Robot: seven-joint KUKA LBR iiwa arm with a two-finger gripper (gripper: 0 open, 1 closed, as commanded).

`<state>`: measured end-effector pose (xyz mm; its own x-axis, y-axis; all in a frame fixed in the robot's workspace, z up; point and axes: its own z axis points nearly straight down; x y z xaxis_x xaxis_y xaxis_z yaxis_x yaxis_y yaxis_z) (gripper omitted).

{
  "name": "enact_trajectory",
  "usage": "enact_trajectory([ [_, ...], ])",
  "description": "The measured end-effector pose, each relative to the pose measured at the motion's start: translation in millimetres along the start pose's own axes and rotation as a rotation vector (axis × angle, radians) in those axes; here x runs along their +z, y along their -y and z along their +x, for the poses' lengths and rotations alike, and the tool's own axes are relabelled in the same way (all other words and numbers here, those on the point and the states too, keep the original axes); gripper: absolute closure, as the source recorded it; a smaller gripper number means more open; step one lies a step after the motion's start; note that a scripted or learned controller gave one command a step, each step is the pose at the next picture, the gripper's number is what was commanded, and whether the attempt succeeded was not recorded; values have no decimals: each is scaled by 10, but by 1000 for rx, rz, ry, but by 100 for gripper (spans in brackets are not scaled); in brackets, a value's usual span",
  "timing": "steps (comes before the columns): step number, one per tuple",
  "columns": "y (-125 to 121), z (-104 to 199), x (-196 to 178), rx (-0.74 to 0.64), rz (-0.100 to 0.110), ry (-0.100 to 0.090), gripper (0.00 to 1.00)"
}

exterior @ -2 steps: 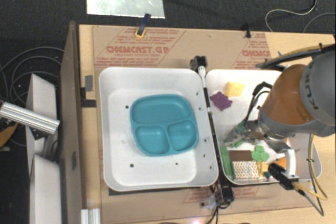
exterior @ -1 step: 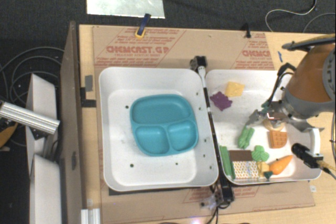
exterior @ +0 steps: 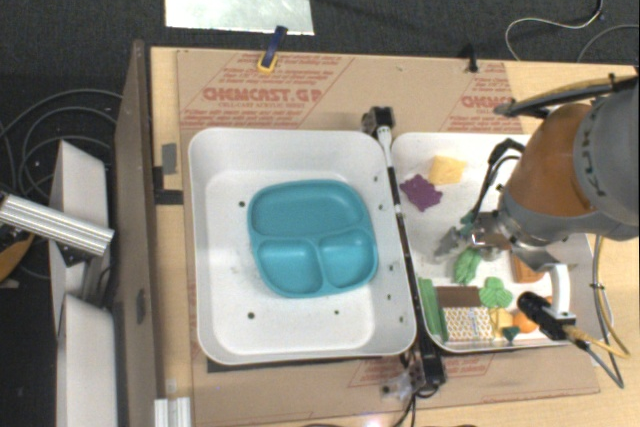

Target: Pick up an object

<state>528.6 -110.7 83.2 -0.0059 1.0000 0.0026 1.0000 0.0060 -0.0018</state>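
The gripper [exterior: 462, 240] hangs low in the right bin [exterior: 408, 165], its fingers spread apart with nothing between them. Left of it lies bare white floor up to the wall shared with the left bin [exterior: 215, 215], which bears a teal divided plate [exterior: 310, 237]. Just below the fingertips sits a green toy piece [exterior: 467, 266], small and leafy-looking. Up-left lies a purple piece [exterior: 421, 192], above a yellow block [exterior: 447, 170]; further below, clutter crowds the near edge.

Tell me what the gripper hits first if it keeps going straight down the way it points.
Most likely the green toy lying just under the gripper in the right bin, though height above it is hard to judge from this slanted view.
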Motion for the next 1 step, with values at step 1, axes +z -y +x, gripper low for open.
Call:
enact_trajectory([
  [1, -1053, -286, -126, -1, -15, 7, 0],
])
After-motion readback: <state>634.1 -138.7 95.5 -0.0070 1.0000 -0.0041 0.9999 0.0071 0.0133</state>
